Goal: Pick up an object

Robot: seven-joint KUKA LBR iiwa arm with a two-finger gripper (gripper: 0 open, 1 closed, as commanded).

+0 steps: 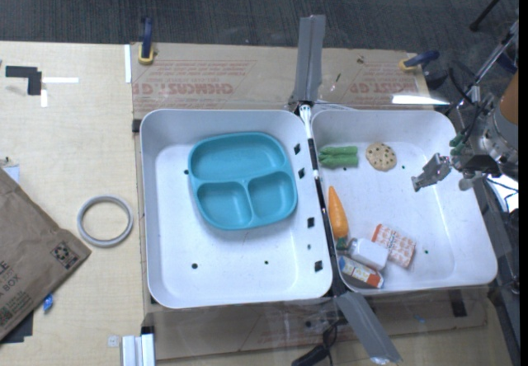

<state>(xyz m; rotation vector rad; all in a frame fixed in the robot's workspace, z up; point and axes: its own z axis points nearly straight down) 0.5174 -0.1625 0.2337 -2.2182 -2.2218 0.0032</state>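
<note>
The right bin [462,274] holds several small items: a green bean pod [338,157], a round cookie [380,157], an orange carrot [337,212], a red-and-white packet [395,246] and a small white box [368,254] lying on a flat tin [361,274]. My gripper [448,176] hangs over the right side of this bin, to the right of the cookie and above the packet. It stands open, and nothing sits between its fingers [426,174].
A blue divided plate [242,180] lies in the left bin [165,274]. A grey divider bar [310,59] runs between the bins. On the bench at the left sit a tape ring [105,219] and a brown cardboard box [29,257].
</note>
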